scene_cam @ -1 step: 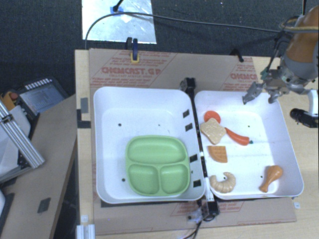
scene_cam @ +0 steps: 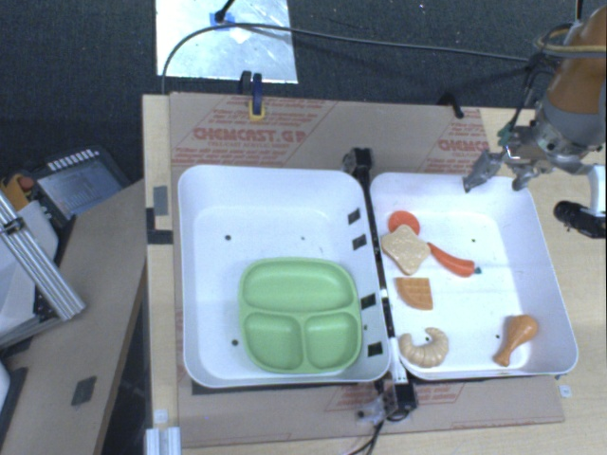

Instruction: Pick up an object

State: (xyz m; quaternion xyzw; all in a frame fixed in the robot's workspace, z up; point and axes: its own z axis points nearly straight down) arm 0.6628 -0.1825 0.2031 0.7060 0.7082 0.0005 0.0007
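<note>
gripper (scene_cam: 496,172) sits over the far right corner of the right bin (scene_cam: 541,245), just above the rim. two fingers splayed apart, nothing between them: open and holding nothing.

candidates all lie in the right bin, toward the viewer and left of the gripper:
- red round piece (scene_cam: 404,222) at the far left, touching bread slice (scene_cam: 406,249) just below it.
- carrot-like stick (scene_cam: 453,263) beside the bread, long axis running diagonal, upper left to lower right, green tip at the lower-right end.
- orange wedge (scene_cam: 415,293) below the bread, near the divider.
- shrimp (scene_cam: 424,348) near the front wall, curled.
- drumstick (scene_cam: 515,336) at front right, apart from the rest, long axis tilted, fat end up-right, thin end down-left.

left bin (scene_cam: 204,245) has a green 3-compartment tray (scene_cam: 300,313); not a likely pick.

key relation: nearest item to the gripper looks to be the carrot stick, down-left in the view. my read: the move needs travel toward the viewer and left, then descent, w/ fingers set across the stick's diagonal, not along it. drumstick is the more isolated alt, more or less straight toward the viewer from the gripper. bread/red piece touch, so a grab there risks nudging both.
</note>
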